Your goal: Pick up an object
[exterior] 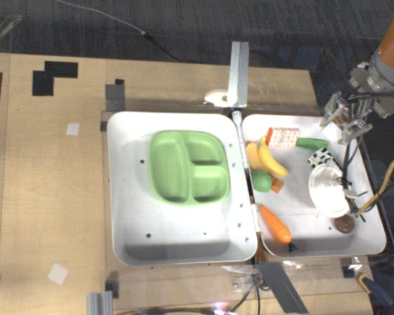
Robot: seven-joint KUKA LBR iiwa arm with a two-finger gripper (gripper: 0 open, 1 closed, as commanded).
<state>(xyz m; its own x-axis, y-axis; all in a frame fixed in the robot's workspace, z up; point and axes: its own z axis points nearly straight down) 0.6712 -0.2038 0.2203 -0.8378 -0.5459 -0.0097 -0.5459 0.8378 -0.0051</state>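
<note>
Banana (268, 159) lies in the right bin (374, 241), left of and below the claw (347, 117); its long axis runs diagonally; claw's state cannot be told.

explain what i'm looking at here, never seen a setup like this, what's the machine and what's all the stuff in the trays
One camera looks down at a slant on a wooden bench with two shallow white bins side by side. The grey and orange thing at the upper right is a robot arm; its gripper hangs above the far right corner of the right bin and holds nothing that can be seen.

The left bin holds a green divided plate. The right bin holds toy food and dishes: a banana, a carrot, a red and white carton, a green stick-shaped piece, a white cup and a small brown disc.

The arm's job is to pick up one object.
</note>
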